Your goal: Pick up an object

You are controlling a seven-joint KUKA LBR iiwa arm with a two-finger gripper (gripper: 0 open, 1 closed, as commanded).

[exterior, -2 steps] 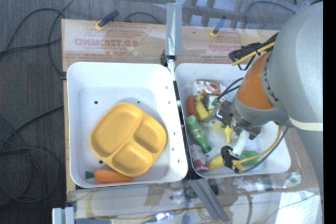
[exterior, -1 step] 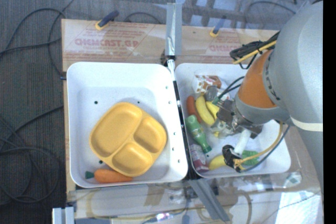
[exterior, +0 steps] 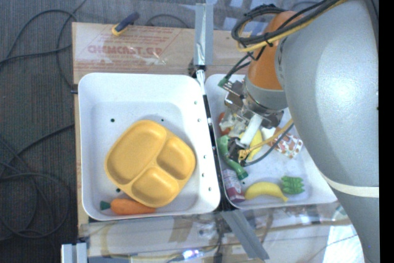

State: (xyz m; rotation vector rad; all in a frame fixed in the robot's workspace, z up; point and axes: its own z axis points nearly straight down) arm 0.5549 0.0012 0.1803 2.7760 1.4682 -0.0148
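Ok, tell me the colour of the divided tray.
The divided tray is yellow, clearest in the camera view.

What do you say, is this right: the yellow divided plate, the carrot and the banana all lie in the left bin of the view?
Not quite. The banana lies in the right bin, not the left one. The yellow divided plate and the carrot do lie in the left bin. The camera view shows this.

Arm: big smooth light-grey rounded shell, right side of frame, glossy highlights. Orange band above the wrist, upper centre-right, with a grey ring under it. Black cables bundled, looped over the band, running along the shell's top edge. Gripper: dull metal, angular, centre-right.
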